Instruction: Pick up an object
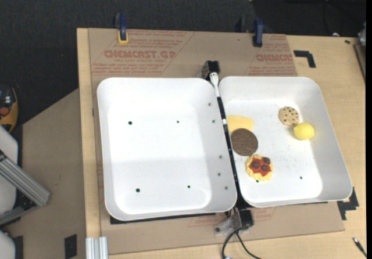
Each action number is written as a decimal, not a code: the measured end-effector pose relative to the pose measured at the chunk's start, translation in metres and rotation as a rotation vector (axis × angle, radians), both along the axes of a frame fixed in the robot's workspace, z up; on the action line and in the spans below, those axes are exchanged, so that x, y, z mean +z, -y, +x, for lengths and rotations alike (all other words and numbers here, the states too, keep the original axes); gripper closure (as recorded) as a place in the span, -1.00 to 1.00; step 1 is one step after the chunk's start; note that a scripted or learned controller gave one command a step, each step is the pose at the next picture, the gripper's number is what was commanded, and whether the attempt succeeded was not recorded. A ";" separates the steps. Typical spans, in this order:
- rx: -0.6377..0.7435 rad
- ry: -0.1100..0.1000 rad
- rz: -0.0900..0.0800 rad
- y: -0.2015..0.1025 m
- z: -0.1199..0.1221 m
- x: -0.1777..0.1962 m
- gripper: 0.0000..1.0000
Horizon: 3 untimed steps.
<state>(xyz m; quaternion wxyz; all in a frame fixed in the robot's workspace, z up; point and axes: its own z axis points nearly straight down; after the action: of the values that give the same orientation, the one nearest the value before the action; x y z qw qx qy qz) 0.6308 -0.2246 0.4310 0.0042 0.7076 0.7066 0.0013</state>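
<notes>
Looking down over my table now, and going left to right: the left bin has a bare white floor with a few dark dots on it, nothing for me to take there. Across the divider, the right bin has all the candidates, bunched in its left and middle part. Right against the divider lies a yellow slice, flat, and a brown disc sits just on its near edge, overlapping it. Nearer still, touching or almost touching the disc, is a small pizza piece with red and dark toppings. Further right, a speckled cookie, and just beside it on the near right, a yellow ball.

Where do I stand on the task? By my reading, nothing is done yet: every item lies in the bin, none lifted. As for my pincer, I cannot tell whether it is wide or narrow. Everything remains: choose one, come down, close, lift. The ball and cookie look freest to approach; the stacked slice and disc look trickier.
</notes>
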 end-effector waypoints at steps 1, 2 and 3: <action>-0.001 -0.012 0.006 -0.001 -0.057 -0.028 1.00; 0.000 -0.001 0.001 0.000 -0.085 0.009 1.00; 0.000 -0.003 0.002 0.000 -0.131 0.033 1.00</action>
<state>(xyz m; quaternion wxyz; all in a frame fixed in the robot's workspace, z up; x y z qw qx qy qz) 0.4998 -0.2243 0.4644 0.0026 0.7077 0.7065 0.0009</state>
